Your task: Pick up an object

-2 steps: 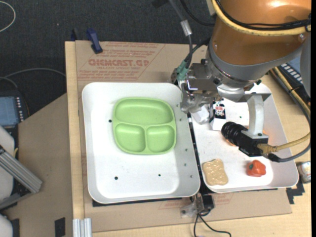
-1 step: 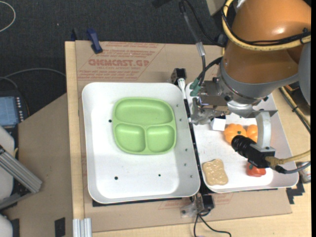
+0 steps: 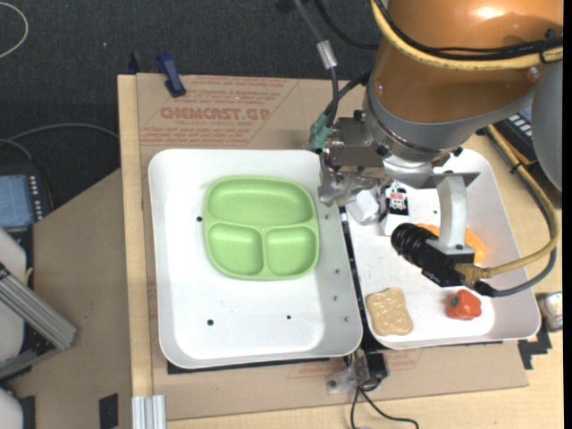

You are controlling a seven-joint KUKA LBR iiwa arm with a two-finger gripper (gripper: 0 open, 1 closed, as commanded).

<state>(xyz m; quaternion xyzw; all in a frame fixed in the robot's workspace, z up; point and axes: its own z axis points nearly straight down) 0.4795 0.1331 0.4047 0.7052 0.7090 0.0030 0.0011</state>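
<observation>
A grey-and-orange robot arm leans in from the right over two white bins on a bench, its bulk cutting off the far right corner of the right bin. The gripper hangs low over the seam between the bins, near their far end; from this angle it cannot be told whether it is spread, closed or grasping anything. Just beside it, inside the right bin, lies a pale lump, possibly crumpled plastic, and next to that a small black-and-white item too small to identify. An orange object sits mid-bin, mostly hidden behind robot hardware. Toward the near edge rest a flat tan piece (shaped like a slice of bread) and, well apart from it, a red toy. The left bin holds a green divided plate, lying flat. A brown board lies under both bins.
</observation>
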